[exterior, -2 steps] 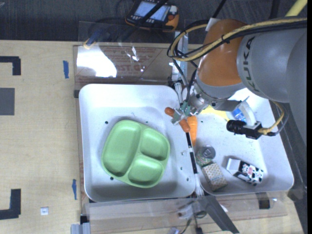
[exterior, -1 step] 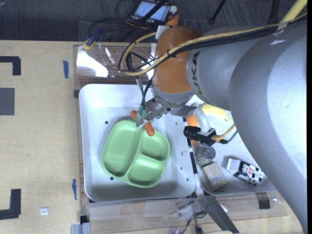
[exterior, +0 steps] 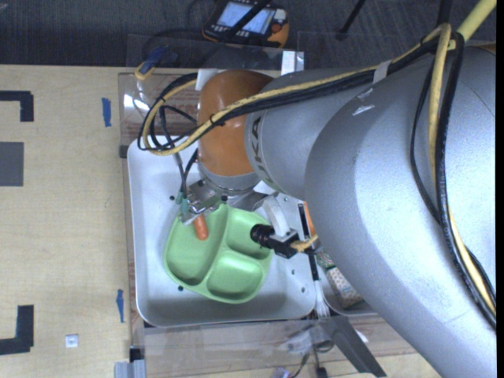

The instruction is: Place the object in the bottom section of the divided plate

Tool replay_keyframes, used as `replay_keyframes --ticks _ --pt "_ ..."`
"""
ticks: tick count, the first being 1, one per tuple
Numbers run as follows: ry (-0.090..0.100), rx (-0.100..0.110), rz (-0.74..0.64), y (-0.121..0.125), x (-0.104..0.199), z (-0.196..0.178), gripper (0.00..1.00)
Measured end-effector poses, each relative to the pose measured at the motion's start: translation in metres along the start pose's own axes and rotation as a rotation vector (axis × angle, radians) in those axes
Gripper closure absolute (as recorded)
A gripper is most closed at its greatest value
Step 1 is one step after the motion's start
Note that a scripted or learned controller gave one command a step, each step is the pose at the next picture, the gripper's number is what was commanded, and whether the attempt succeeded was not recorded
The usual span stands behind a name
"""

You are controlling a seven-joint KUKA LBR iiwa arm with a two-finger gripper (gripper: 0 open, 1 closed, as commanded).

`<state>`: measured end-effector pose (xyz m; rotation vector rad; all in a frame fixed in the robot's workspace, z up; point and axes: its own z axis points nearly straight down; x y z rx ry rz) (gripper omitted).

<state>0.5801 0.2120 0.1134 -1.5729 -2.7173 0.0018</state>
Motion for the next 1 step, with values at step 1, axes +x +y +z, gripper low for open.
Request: replay_keyframes --ticks 1 --pt "-0.001 0.002 0.001 -0.0010 -0.0012 -0.0002 0.00"
